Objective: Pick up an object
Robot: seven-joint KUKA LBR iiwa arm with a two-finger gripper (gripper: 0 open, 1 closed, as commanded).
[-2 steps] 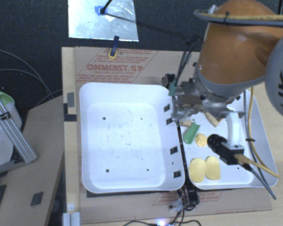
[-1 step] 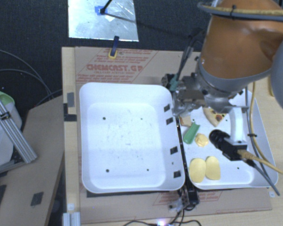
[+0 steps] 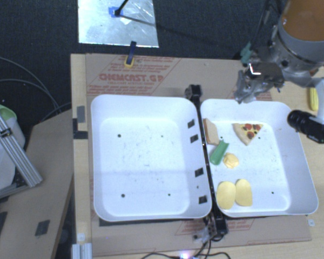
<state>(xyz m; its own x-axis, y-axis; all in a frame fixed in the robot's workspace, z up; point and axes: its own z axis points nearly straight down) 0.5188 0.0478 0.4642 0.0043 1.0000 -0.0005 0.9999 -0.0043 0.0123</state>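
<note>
The right bin (image 3: pixel 299 171) holds several small toy foods. A pizza slice (image 3: pixel 247 132) lies near its far side, and a tan bread slice (image 3: pixel 210 131) leans at its left wall. Below them lie a green piece (image 3: pixel 218 152) and a small pale yellow lump (image 3: pixel 230 160). Two yellow oval pieces (image 3: pixel 225 194) (image 3: pixel 243 192) rest side by side near the front wall. My gripper (image 3: pixel 249 92) hangs above the far rim of the right bin, up and slightly right of the pizza slice, apart from every object. Nothing is visibly in it.
The left bin (image 3: pixel 146 155) adjoins the right one along a black-clipped divider (image 3: pixel 202 150). Both stand on a cardboard sheet (image 3: pixel 135 74). A shiny metal plate (image 3: pixel 117 15) lies beyond the bench, and an aluminium frame (image 3: pixel 11 150) stands at the far left.
</note>
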